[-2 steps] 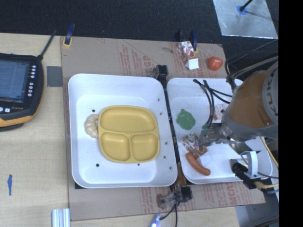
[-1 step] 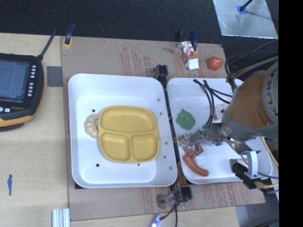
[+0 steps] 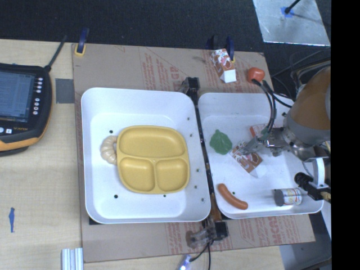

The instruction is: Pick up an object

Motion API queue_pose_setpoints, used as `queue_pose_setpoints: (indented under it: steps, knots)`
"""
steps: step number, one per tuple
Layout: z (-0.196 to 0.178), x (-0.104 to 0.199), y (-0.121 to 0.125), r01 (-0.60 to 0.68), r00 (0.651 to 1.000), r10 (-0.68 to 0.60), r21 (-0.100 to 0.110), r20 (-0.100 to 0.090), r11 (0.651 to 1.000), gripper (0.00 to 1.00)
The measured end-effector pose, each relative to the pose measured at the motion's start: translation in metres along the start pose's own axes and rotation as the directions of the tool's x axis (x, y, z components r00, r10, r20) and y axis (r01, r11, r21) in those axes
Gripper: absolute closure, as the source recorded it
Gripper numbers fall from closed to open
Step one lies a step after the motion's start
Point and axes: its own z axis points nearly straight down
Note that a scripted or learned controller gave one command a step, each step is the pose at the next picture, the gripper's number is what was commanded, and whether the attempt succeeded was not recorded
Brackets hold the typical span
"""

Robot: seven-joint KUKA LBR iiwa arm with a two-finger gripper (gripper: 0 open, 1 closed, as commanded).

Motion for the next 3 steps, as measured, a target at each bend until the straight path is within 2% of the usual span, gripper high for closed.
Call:
queue_pose_setpoints:
  steps: [1,2,3]
  knots:
    - [0.002,-0.045,0.070,0.002,1.000,-0.002,0.006,-0.003,1.000,0.00]
    - [0.001,0.013,0.028,-0.002,1.000,0.002,-0.005,0.008,1.000,0.00]
    - [0.012,-0.046,0.084,0.000,1.000,0.001,0.024,-0.002,1.000,0.00]
